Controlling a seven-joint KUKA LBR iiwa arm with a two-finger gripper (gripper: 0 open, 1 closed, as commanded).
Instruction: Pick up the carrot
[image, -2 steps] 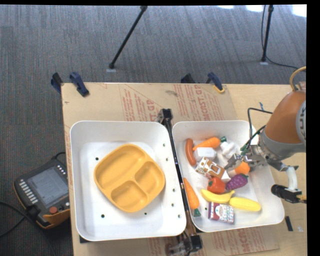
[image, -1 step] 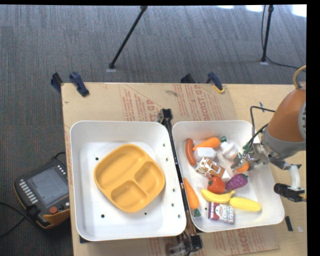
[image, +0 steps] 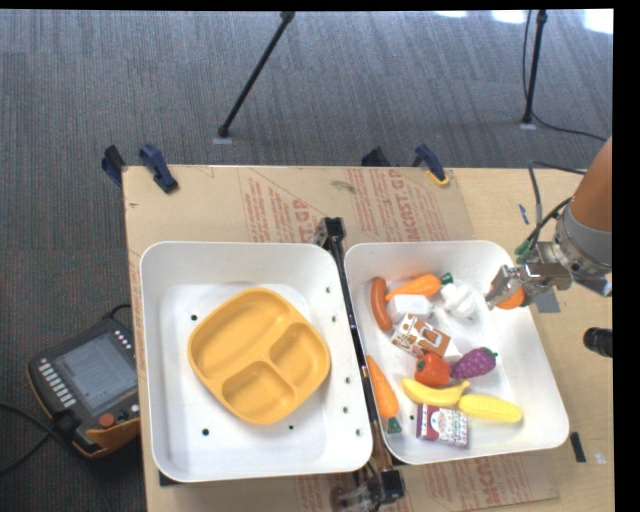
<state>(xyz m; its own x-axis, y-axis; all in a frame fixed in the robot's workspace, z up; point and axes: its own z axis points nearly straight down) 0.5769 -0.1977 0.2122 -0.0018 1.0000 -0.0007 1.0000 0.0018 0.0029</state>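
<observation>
**A:** Well, start with the big things. What is on the bench (image: 250, 200)?

**B:** Two white bins, side by side. The left bin (image: 160, 300) holds a yellow divided plate (image: 260, 355). The right bin (image: 545, 390) holds a heap of toy food. The arm (image: 590, 225) comes in from the right, over the right bin's far right corner.

**A:** And the carrot?

**B:** The carrot (image: 382, 390) lies in the right bin, flat against its left wall, in the near half. It is long, plain orange and tapered. The narrow end points far and a little green top is at the near end. It touches the wall and lies just left of the banana (image: 432, 392).

**A:** Is the pincer on it?

**B:** No. The gripper (image: 518, 292) is well apart from it, on the other side of the bin. Its fingers are clenched on a small orange piece (image: 509, 298). I cannot tell what that piece is.

**A:** Anything else orange?

**B:** A shorter orange toy with a green tip (image: 424, 286) lies at the far side, beside a red sausage (image: 380, 303). Nearer the middle are a small carton (image: 418, 335), a purple bunch of grapes (image: 476, 362) and a lemon (image: 490, 408).
</observation>
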